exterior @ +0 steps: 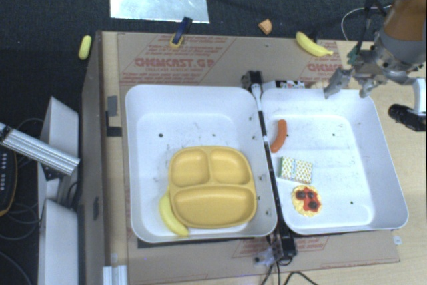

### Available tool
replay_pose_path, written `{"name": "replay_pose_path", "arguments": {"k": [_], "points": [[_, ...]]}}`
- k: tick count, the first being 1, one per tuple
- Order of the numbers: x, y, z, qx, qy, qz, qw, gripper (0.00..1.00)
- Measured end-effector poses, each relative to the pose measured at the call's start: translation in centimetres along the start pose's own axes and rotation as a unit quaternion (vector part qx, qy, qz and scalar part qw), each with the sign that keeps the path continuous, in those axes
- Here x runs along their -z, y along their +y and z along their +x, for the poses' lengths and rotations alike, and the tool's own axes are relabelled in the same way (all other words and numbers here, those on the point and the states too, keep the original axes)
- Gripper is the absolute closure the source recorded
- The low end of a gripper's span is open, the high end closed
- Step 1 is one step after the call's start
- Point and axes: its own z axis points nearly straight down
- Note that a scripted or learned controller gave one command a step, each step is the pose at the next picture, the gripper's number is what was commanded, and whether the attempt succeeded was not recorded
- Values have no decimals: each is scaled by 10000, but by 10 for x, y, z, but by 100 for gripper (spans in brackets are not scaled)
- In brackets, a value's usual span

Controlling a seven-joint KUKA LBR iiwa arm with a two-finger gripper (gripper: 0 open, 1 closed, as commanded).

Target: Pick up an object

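Arm poised over the right bin's far edge, end effector spread open and holding nothing.

The bench [200,57] carries a left bin [150,143] and a right bin [373,163], touching along a central seam. In the left bin a yellow divided tray [212,185] rests with a banana [171,217] tucked against its near-left corner. The end effector [350,82] hovers above the right bin's far rim, well apart from that bin's sausage [279,135], checkered cracker [296,169] and small pizza [306,200]. A second banana [312,45] lies on the bench behind the bins, near the arm.
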Motion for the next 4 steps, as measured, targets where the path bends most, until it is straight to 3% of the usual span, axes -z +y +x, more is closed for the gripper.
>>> {"name": "replay_pose_path", "arguments": {"k": [1, 2, 3, 4], "points": [[-81, 16, 56, 11, 11, 17, 10000, 0], [-123, -25, 76, -6, 5, 12, 10000, 0], [-145, -11, 76, 6, 5, 3, 10000, 0], [-134, -10, 76, 14, 4, -12, 10000, 100]]}}
